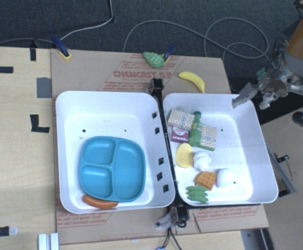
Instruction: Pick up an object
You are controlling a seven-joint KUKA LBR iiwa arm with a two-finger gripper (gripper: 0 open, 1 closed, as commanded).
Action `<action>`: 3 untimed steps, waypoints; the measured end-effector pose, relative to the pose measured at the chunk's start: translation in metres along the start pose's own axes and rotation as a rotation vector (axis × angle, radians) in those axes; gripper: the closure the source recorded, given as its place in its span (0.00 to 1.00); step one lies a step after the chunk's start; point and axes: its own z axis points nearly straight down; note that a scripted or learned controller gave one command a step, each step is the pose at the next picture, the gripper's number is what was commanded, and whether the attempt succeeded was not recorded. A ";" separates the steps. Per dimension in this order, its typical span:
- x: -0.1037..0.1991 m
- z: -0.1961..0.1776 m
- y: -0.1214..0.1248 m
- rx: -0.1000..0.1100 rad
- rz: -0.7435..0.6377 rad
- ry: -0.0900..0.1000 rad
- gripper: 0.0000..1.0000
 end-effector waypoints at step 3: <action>0.082 0.173 -0.125 -0.005 0.002 -0.001 1.00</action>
